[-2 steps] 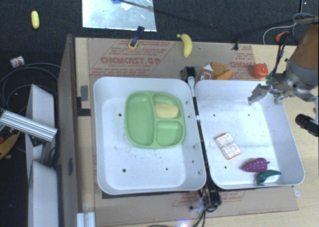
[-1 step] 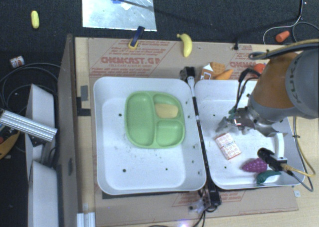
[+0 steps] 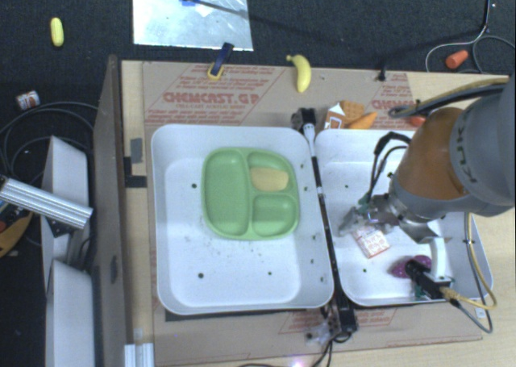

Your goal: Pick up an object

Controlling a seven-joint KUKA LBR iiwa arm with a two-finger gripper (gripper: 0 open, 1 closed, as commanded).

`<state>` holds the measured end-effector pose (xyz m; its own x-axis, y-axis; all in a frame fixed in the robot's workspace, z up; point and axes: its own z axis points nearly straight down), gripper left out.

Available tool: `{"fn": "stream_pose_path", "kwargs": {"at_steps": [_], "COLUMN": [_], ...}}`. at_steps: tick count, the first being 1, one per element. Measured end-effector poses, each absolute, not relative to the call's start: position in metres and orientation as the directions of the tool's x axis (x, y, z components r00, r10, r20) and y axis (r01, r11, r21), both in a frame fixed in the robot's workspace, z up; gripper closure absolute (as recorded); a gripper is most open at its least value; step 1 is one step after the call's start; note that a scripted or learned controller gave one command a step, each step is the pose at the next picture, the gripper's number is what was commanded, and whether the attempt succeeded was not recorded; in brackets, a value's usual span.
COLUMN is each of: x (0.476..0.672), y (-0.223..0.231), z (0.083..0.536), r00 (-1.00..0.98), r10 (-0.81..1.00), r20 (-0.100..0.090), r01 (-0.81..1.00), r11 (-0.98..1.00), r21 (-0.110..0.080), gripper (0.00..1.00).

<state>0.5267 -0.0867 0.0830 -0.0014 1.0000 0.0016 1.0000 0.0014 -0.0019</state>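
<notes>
The gripper (image 3: 360, 218) is hovering low in the right bin (image 3: 343, 164) beside a small red-patterned packet (image 3: 371, 241), its grip state being impossible to tell, and next needing to settle over that packet.

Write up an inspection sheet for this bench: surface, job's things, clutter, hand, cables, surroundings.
Surface: bench with printed cardboard, bearing the left bin and right bin side by side.
Job's things: green divided tray in the left bin, a yellow piece in its upper right compartment; small red-and-white packet and purple object in the right bin.
Clutter: banana and orange pieces on the cardboard behind the bins.
Hand: hand low in the right bin beside the packet; grip cannot be judged.
Cables: yellow cable by the right bin; black cables on the floor.
Surroundings: dark floor, foil sheet, yellow object.
</notes>
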Motion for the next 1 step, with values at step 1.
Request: {"fn": "stream_pose_path", "kwargs": {"at_steps": [1], "x": [0.5827], "y": [-0.1735], "z": [0.0858], "r00": [0.002], "r10": [1.0], "r20": [-0.006], "r01": [1.0], "r11": [-0.002], "r21": [0.009], "gripper": [0.0]}}
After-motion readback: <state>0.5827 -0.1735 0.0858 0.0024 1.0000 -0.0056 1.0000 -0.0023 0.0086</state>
